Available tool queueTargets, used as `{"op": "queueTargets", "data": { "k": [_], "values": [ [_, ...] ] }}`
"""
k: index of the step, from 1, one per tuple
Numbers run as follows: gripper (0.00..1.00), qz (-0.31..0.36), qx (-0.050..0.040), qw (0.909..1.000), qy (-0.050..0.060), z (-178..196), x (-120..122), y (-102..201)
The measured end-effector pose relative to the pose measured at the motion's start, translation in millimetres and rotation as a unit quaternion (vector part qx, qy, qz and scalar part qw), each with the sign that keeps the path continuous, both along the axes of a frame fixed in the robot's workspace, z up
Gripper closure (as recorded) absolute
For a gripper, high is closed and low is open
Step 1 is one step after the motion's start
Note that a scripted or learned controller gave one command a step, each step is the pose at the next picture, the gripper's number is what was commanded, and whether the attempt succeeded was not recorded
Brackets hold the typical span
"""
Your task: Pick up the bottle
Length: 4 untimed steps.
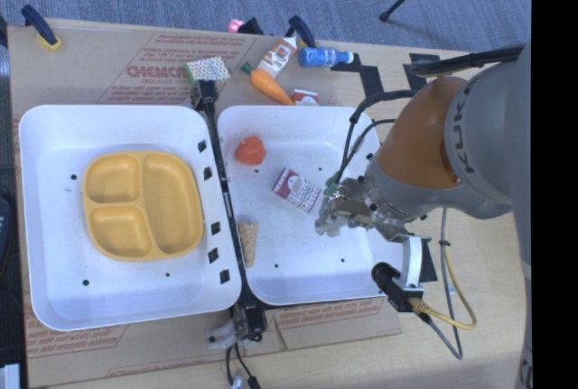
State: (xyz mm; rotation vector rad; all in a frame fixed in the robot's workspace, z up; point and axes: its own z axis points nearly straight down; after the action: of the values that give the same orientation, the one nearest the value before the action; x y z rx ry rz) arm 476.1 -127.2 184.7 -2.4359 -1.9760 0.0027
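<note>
**Arm low over the right bin, bottle lying outside on the bench**

The cardboard-covered bench (135,71) carries two shallow white bins side by side. The left bin (45,288) holds a yellow divided plate (143,205) with three compartments, lying flat near the bin's middle. The right bin (298,283) holds smaller things scattered over its floor.

The grey arm (488,143) enters from the right, its orange band (420,139) bulging above the wrist, and bends down over the right side of the right bin. The gripper (332,217) hangs low above the bin floor, just right of a small red-and-white carton (296,189) that lies tilted on the floor. Whether the fingers are spread or closed cannot be told; the metal parts blur together, and nothing is seen between them. Cables loop from the wrist, and a yellow cable (452,310) trails past the bin's lower right corner.

The blue bottle (323,58) lies on its side on the bench beyond the right bin's far edge, well apart from the gripper. Near it lie a toy carrot (270,87) and a white-and-orange bottle-shaped item (277,56).

Inside the right bin, a red lump (251,150) sits near the far left corner, and a tan waffle cone (247,242) lies by the left wall.
</note>
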Motion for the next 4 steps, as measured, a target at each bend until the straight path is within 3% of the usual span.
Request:
{"op": "queueTargets", "data": {
  "k": [1,2,3,4],
  "values": [
    [1.00,-0.148,-0.0016,0.9890,0.000,-6.5,-0.3,-60.8],
    [1.00,-0.100,-0.0001,0.9950,0.000,10.3,0.0,-20.1],
    [1.00,-0.056,0.0001,0.9984,0.001,-2.3,-0.2,-12.8],
    [1.00,0.028,0.0004,0.9996,0.001,-5.1,-0.1,19.0]
  ]
}}
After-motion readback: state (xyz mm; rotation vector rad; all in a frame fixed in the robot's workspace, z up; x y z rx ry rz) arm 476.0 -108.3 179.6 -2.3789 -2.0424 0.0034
